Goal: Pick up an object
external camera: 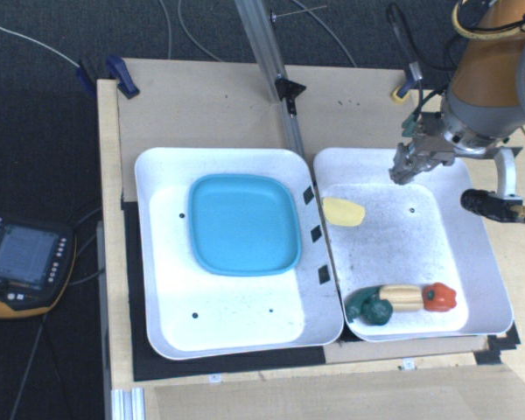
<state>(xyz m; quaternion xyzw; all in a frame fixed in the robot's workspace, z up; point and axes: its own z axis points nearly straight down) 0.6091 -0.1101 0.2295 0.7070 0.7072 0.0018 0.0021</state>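
In the right bin (472, 234) a pale yellow piece (343, 212) lies at the upper left, close to the divider. Along the bin's near edge sit a dark green object (370, 307), a tan cylinder (401, 297) and a red tomato-like object (438, 297), side by side. My gripper (406, 169) hangs over the bin's upper right part, well apart from all of them. Nothing shows between its fingers.
The left bin (166, 304) holds a blue square plate (244, 224). A slanted metal pole (262, 33) rises behind the bins. Blue clamps (121, 75) sit at the bench's far corners. A handheld pendant (22, 265) lies on the floor to the left.
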